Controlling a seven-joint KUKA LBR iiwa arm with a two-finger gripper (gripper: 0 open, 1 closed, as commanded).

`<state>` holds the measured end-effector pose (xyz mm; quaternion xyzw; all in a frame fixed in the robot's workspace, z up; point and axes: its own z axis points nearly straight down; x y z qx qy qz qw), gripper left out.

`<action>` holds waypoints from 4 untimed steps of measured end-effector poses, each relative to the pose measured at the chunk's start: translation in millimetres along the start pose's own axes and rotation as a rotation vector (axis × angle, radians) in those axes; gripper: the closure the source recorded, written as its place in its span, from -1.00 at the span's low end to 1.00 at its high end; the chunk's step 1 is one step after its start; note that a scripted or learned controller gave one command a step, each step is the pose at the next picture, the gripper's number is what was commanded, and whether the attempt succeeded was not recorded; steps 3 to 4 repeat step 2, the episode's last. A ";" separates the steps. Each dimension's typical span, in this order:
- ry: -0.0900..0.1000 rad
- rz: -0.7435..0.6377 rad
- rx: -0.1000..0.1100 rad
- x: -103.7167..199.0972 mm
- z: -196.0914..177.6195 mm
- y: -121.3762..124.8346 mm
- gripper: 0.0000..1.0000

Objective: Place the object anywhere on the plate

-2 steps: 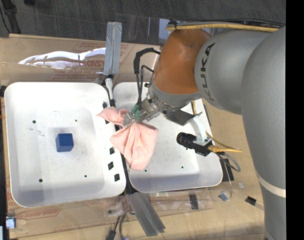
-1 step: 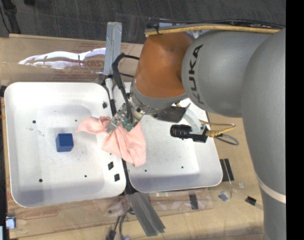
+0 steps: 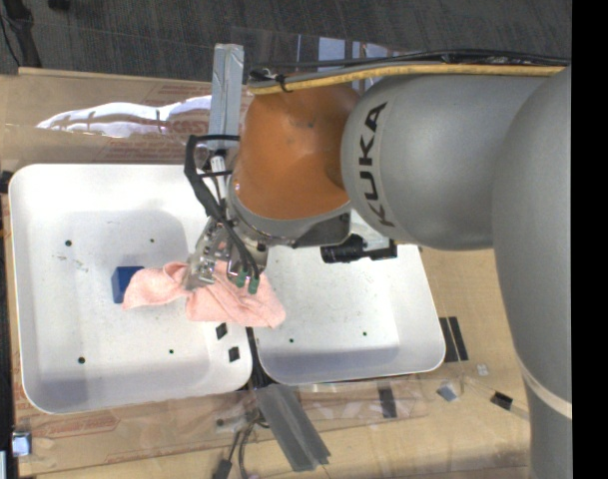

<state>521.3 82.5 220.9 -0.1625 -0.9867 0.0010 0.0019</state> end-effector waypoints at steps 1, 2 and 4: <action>-0.005 -0.333 -0.002 15.2 -10.1 23.2 1.00; -0.005 -0.334 -0.002 15.3 -10.2 23.4 -1.00; -0.005 -0.334 -0.002 15.3 -10.2 23.4 -1.00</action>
